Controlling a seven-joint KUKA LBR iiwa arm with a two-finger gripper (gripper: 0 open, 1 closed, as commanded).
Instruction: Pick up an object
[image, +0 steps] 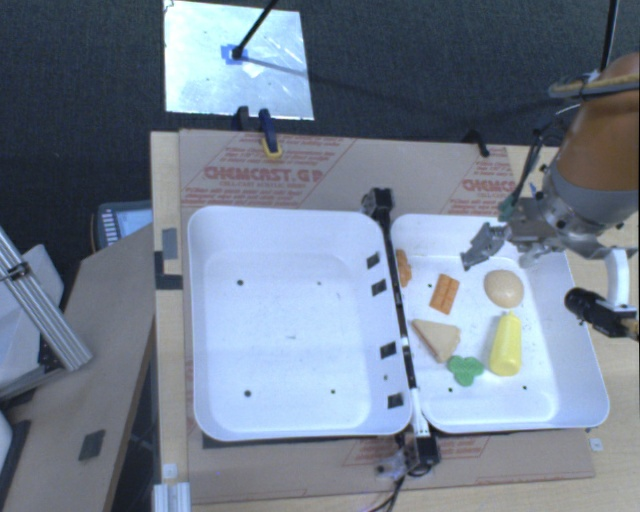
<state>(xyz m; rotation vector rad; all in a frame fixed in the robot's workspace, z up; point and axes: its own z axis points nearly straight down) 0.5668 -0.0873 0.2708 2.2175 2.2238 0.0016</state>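
The right bin (570, 400) holds several small objects. An orange block (444, 293) lies near its middle, with a beige egg-shaped piece (504, 288) to its right. Nearer the front lie a yellow cylinder (506, 345), a tan wedge (437, 338) and a small green piece (464, 369). Another small orange piece (403, 267) rests against the divider side. My gripper (506, 250) hangs over the back of this bin, just behind the egg-shaped piece, open with nothing between its fingers.
The left bin (290, 320) sits beside the right one, joined by a black clamp strip (392, 300). Both rest on a cardboard sheet (300, 170). A black fixture (600, 312) sticks in at the right bin's right rim.
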